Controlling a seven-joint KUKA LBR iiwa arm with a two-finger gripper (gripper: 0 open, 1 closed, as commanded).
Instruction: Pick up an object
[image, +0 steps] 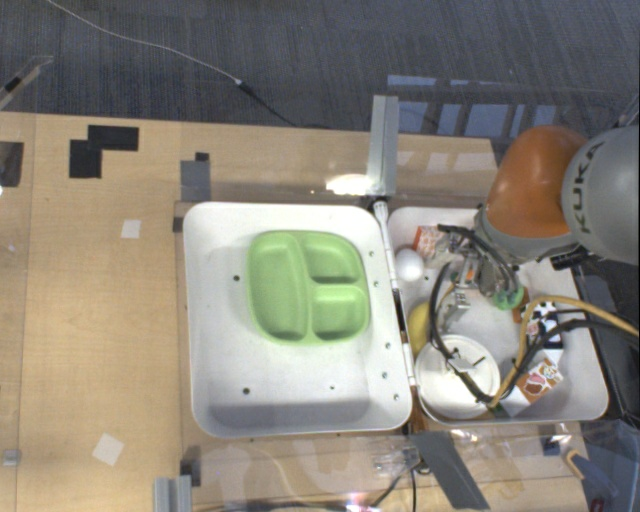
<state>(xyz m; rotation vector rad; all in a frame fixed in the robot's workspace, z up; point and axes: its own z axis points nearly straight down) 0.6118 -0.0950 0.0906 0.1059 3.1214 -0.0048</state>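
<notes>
The pincer (478, 283) hangs over the cluttered right bin (590, 400); cables hide its state, so I cannot tell.

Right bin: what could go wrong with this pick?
Items are packed tight: small white ball, yellow object and round white bowl crowd the right white bin, so the gripper may bump neighbours. Black and yellow cables hang over the bowl and could snag.

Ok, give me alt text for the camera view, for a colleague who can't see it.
The grey arm reaches from the right over the right bin, its pincer low among clutter: a white ball, a white bowl and small packets. The left bin holds a green divided tray.
</notes>
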